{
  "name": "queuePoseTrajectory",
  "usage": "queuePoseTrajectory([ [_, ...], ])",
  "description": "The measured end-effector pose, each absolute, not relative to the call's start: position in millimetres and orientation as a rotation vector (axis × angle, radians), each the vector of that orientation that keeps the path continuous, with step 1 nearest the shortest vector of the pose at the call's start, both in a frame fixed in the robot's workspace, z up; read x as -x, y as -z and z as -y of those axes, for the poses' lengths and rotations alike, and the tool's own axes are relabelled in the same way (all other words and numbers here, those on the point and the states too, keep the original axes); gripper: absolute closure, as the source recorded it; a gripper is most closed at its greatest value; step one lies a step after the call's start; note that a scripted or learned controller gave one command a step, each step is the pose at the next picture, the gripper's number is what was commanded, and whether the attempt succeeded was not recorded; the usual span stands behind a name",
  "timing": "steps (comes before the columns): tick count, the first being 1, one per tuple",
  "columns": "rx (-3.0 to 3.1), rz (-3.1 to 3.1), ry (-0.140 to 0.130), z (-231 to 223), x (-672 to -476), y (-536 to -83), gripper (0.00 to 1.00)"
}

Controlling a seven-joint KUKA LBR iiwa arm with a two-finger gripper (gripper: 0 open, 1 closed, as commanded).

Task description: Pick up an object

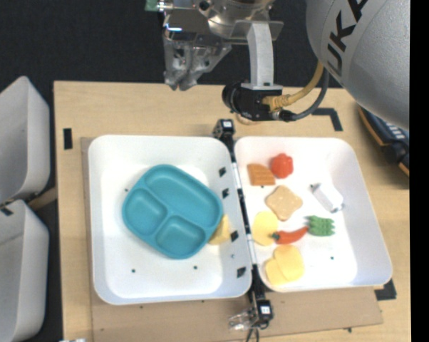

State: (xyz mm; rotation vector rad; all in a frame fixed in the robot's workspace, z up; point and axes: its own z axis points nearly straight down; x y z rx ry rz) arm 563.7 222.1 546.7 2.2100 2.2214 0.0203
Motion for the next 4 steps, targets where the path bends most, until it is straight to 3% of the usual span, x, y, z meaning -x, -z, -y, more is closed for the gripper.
queuePoseTrajectory([
  [1, -2.227, -2.225, 0.031, -221, -592.3, -395, 1.00],
  [2, -2.227, -2.224, 0.029, -219, -623.5, -261, 1.00],
  [3, -2.220, -2.231, 0.015, -222, -533.5, -275, 1.00],
  [4, -2.225, -2.223, 0.020, -220, -538.2, -282, 1.00],
])
